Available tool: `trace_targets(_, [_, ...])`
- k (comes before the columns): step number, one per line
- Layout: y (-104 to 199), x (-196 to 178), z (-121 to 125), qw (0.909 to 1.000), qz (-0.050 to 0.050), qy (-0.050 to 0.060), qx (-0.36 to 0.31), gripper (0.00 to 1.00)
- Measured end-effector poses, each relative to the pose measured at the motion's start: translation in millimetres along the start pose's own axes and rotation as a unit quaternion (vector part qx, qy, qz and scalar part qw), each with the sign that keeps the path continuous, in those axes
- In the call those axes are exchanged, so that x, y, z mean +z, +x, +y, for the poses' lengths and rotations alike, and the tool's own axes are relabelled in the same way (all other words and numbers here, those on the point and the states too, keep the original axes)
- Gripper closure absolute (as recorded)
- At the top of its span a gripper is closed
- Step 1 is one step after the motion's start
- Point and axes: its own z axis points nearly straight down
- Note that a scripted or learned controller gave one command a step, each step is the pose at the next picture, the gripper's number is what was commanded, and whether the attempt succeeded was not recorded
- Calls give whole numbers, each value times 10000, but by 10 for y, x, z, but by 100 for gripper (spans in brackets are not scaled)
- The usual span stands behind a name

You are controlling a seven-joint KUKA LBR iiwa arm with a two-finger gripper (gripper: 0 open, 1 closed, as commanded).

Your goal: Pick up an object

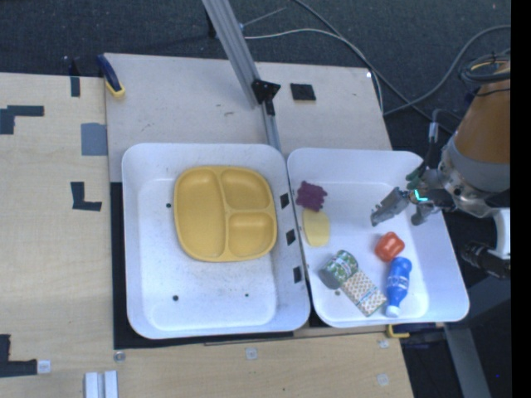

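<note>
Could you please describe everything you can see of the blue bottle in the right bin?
The blue bottle looks like glossy plastic, with a blue body and a white neck and cap. It lies on its side near the right bin's front right corner, cap toward the front rim. The orange object sits just behind it, seemingly touching.

We see a pale wood-toned surface with a lighter beige board across its back half. Two shallow white bins sit directly on it, side by side and touching along their inner rims: left bin, right bin. Black tape marks and a grey patch are stuck on the left part of the surface. A blue-and-yellow clamp grips the board's back-left corner. A slanted aluminium rail meets the board at a black bracket; a small black square lies just beside that.
</note>
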Motion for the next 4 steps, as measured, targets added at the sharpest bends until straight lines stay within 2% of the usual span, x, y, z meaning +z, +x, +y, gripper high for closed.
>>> trace_targets(1, [0,-5,4,10000,-1,-7,-1,0])
trace_targets(2, [9,643,-3,10000,1,23,6,0])
trace_targets(4, [57,1509,21,10000,-15,-21,7,0])
